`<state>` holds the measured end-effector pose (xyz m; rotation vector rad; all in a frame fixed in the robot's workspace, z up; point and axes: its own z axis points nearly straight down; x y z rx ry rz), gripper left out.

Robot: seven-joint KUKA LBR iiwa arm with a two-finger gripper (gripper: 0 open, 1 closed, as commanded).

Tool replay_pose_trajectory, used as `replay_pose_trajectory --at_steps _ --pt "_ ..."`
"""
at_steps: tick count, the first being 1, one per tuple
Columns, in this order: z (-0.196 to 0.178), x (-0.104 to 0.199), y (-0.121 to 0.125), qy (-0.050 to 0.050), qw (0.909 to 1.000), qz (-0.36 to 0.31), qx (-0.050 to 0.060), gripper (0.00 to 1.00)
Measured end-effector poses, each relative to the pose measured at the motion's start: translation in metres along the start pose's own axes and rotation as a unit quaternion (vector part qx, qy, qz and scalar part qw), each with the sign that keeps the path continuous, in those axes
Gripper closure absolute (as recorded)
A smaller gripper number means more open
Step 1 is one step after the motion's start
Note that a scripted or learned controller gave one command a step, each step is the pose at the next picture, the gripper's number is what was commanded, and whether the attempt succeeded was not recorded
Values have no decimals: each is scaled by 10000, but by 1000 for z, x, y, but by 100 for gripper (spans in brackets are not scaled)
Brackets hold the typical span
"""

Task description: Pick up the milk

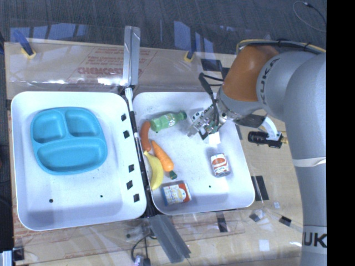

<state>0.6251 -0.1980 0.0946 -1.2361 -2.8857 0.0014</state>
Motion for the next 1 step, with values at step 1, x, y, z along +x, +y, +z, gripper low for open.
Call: replay_pose_trajectory --at_steps 1 --pt "5 15 9 20 9989 -473 9 100"
